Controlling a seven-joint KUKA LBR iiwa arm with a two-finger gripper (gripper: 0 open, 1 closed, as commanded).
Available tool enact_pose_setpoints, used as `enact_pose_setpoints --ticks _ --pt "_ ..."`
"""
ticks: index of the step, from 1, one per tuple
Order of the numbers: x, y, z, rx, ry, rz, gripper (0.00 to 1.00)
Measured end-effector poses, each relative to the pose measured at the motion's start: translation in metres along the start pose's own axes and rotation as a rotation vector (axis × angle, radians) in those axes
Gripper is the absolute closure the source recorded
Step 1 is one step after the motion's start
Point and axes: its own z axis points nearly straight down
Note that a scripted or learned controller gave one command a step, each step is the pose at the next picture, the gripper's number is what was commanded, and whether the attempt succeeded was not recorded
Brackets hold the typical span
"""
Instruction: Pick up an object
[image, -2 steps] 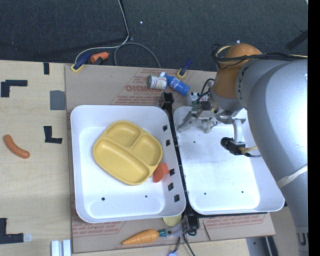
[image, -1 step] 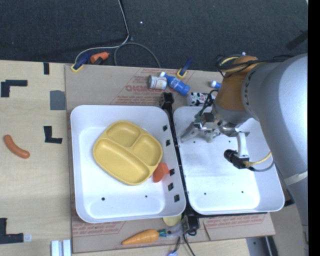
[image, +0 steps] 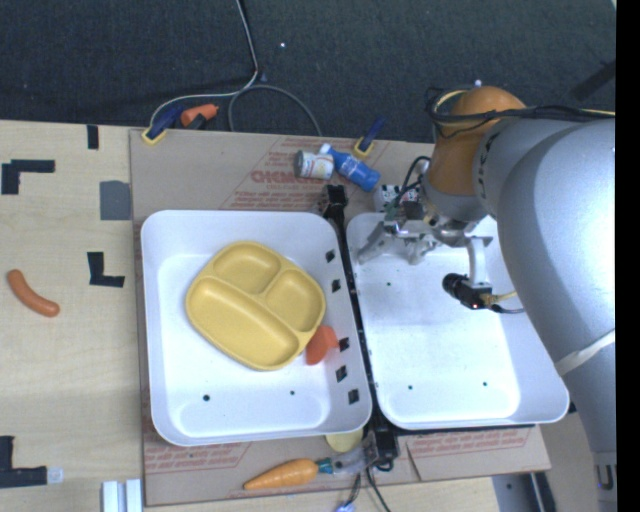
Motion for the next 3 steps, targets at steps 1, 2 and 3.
enact_pose_setpoints --ticks 1,2,3 --pt "0.0032 -0.0014 -0.0003 0.0 -0.004 0.004 0.0" --pt "0.0029 -0.0015 -0.0002 0.0 -0.003 0.004 0.0" --pt "0.0018 -0.0013 -0.0002 0.0 -0.001 0.003 0.0"
